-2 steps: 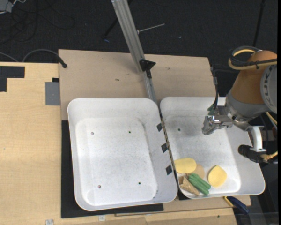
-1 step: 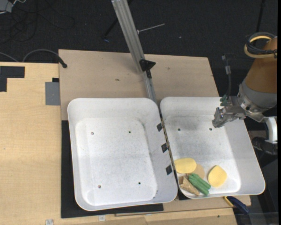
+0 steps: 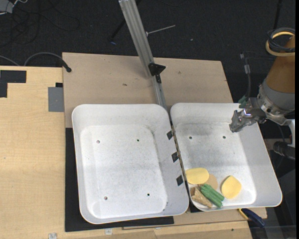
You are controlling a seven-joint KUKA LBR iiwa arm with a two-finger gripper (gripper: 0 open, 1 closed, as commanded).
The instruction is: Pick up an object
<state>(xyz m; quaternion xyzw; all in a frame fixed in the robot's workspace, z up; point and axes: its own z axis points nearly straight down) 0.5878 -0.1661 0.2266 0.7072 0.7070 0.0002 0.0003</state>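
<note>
Several small objects lie at the near end of the right bin (image 3: 249, 148): a yellow oval piece (image 3: 197, 176), a second yellow piece (image 3: 231, 187), a green stick-shaped piece (image 3: 212, 195) and a tan piece (image 3: 202, 198) beside it. My gripper (image 3: 237, 122) hangs over the bin's far right part, well away from the objects, with nothing seen between its fingers. The arm comes in from the right edge.
The left bin (image 3: 84, 133) stands beside the right one, joined by black clips (image 3: 174, 156). A slanted aluminium rail (image 3: 139, 39) rises behind the bins. A light wooden table (image 3: 20, 148) lies to the left.
</note>
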